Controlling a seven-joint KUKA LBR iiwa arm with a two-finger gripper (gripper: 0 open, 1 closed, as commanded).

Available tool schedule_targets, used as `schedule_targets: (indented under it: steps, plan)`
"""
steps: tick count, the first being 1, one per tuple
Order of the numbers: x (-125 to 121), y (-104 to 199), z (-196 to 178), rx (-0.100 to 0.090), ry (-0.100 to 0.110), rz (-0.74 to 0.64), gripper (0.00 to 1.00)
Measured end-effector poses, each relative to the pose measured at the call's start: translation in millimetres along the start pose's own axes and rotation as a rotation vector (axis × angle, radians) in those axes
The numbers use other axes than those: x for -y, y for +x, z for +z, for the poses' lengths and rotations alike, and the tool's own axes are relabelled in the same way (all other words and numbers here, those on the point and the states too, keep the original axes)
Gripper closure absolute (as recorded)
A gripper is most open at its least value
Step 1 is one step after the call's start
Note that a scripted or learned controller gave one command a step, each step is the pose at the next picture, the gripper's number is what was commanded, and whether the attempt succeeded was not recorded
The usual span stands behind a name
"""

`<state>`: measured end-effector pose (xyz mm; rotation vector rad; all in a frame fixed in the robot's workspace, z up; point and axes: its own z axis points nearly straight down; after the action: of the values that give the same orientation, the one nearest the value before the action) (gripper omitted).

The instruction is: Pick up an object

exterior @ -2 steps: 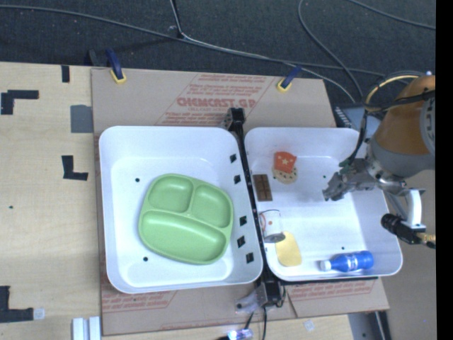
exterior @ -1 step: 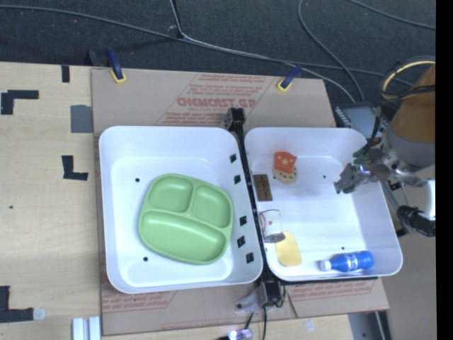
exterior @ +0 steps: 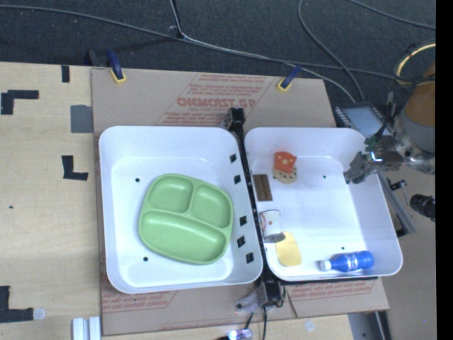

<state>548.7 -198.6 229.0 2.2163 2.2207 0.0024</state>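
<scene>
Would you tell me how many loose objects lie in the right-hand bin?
4: an orange block near the back, a clear item by the divider, a yellow piece and a blue bottle at the front.

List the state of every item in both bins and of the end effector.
Green three-compartment plastic plate: flat, right side up, left bin.
Orange block with white star: upright, right bin.
Blue plastic bottle: lying on its side.
Flat yellow piece: lying flat.
End effector: at right bin's rim, holding nothing.

A pale green divided plate (exterior: pixel 186 218), a blue bottle (exterior: pixel 348 262), an orange-red block (exterior: pixel 284 163), and what looks like a yellow piece (exterior: pixel 288 250).
</scene>
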Motion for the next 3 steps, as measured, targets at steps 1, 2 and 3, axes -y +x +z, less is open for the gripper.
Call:
schedule_targets:
  steps: [1,2,3]
  plan:
    - [-12,52,11,-0.003,0.005,-0.004,1.00]
    - [-28,112,7,-0.004,0.004,-0.006,1.00]
    - [-33,169,17,-0.003,0.007,-0.005,1.00]
